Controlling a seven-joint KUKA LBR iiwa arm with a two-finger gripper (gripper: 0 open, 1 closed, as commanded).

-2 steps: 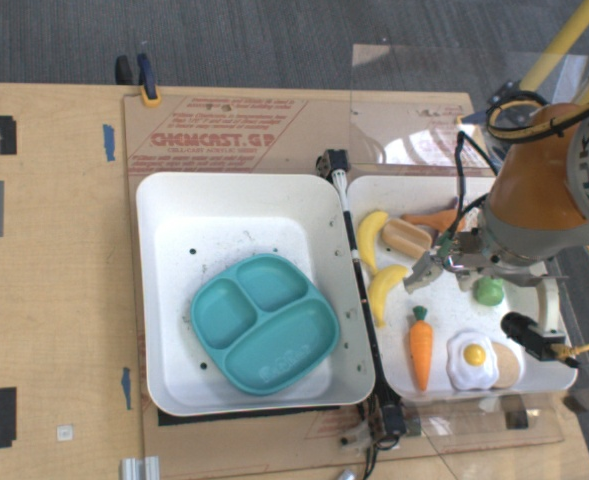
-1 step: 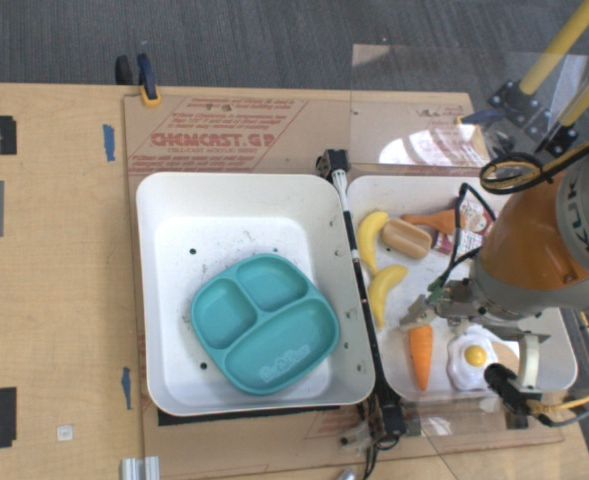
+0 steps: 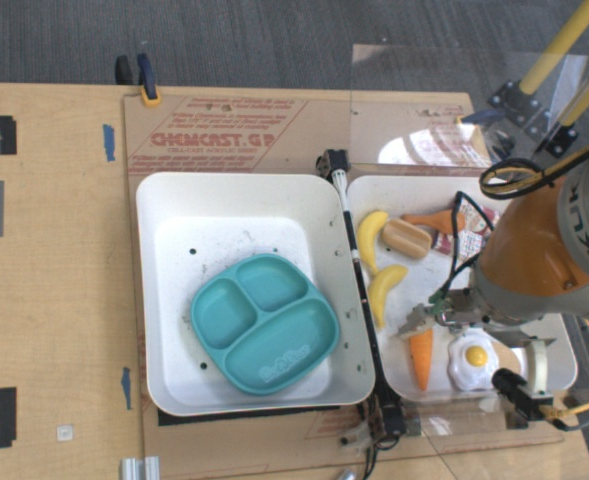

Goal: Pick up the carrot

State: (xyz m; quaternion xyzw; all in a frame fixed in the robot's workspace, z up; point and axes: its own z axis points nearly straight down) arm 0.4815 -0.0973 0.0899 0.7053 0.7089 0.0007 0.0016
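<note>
Your end effector (image 3: pixel 424 318) hovers just above the carrot (image 3: pixel 421 358), though you cannot tell its opening. Descend straight, avoiding the fried egg (image 3: pixel 472 359) beside it.

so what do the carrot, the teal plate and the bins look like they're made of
Carrot: likely toy plastic, with smooth, even orange colour and a matte look.
Teal plate: probably moulded plastic or silicone, one piece with rounded dividers and a soft sheen; the view can't settle which.
Bins: seemingly thin white plastic, with rounded corners, a slightly glossy rim and dark scuffs on the floor.
</note>
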